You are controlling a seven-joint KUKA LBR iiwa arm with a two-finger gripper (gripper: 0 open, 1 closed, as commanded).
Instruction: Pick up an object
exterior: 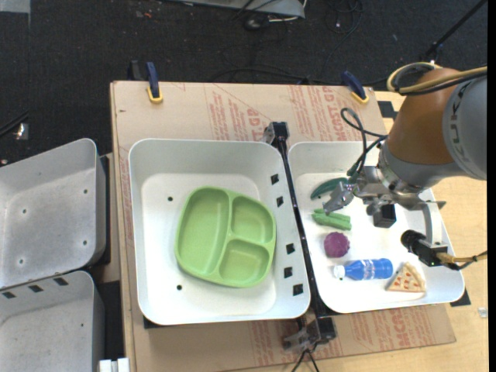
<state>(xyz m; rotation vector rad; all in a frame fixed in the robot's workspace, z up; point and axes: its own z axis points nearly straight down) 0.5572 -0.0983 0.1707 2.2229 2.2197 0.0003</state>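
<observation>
Green divided plate (226, 237) lying in left bin (147, 208), near its centre. In right bin (442, 285): green stick-shaped piece (332, 220) lying just below gripper (335, 198); purple ball (336, 244) sitting nearer; blue bottle (366, 269) lying on side at near edge; pizza-slice toy (406, 280) resting right of it. Arm reaching in from right, claw hovering over far-left part of right bin, fingers spread, pinching nothing.

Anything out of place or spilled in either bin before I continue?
Nothing stands out. The green divided plate lies flat in the left bin; the blue bottle lies on its side in the right bin, no spill visible.
</observation>
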